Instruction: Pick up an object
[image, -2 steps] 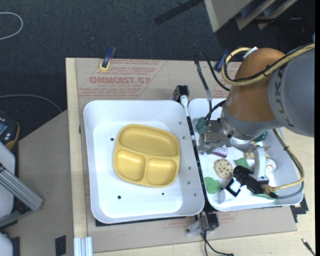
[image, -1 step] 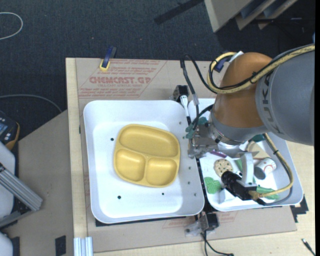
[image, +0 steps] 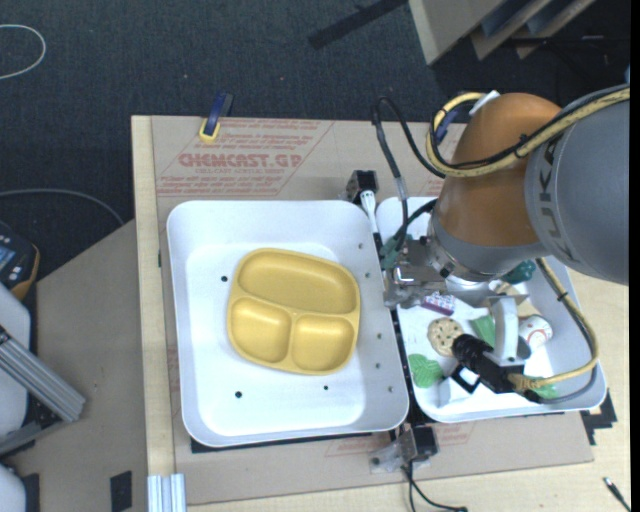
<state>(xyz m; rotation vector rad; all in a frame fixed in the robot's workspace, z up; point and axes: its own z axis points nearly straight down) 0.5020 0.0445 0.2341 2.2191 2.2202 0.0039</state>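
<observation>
My gripper hangs low over the left side of the right bin, under the grey arm and its orange band. Small objects lie in that bin around it. A round speckled cookie and a small purple item are just right of the gripper. A green piece lies nearer the front. Another green piece, a white and red ball and a teal item sit further right. The arm hides much of that bin.
The left bin holds a yellow divided plate with three compartments. A cardboard sheet lies under both bins. The ridge between the bins runs directly left of the gripper.
</observation>
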